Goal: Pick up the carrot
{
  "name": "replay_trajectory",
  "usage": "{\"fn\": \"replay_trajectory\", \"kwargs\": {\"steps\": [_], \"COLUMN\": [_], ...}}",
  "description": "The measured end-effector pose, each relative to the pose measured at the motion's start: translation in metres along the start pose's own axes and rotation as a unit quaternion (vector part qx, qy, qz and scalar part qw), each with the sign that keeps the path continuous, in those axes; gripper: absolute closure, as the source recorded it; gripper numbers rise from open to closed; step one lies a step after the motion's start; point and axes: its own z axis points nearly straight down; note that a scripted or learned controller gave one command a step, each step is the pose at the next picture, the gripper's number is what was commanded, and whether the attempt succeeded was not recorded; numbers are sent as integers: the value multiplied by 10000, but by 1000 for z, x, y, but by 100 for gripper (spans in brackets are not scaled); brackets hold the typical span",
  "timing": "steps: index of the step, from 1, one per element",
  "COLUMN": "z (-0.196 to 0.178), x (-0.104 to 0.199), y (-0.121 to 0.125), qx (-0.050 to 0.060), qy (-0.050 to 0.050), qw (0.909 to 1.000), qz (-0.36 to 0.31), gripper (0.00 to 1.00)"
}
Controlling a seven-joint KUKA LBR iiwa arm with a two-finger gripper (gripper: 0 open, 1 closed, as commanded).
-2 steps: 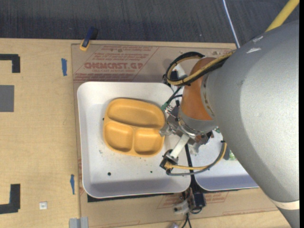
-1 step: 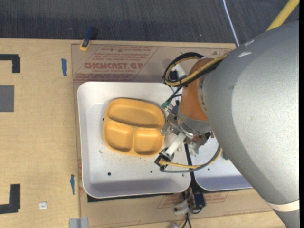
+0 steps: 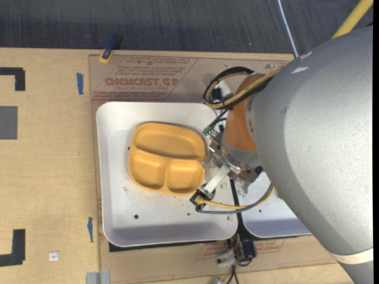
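Gripper sits low at the right edge of the left white bin, just beside yellow three-compartment plastic tray. Grip state: cannot tell. Carrot: hidden, prob. beneath grey arm; direction and axis undetermined.

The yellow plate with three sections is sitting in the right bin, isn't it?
Not quite. The yellow plate with three sections is sitting in the left bin, not the right one. The camera view shows it lying there, next to the robot's arm.
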Motion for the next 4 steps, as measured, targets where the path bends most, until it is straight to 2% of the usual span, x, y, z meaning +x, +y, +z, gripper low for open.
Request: {"fn": "replay_trajectory", "kwargs": {"steps": [1, 2, 3, 4], "z": [-8, -3, -83, -130], "x": [-4, -7, 5, -34], "y": [2, -3, -29, -28], "qx": [1, -85, 167, 166], "qy": [-58, 31, -9, -17], "qw": [10000, 9981, 9714, 9612], "qz": [-5, 609, 2368, 2754], "gripper": [100, 100, 100, 100]}}
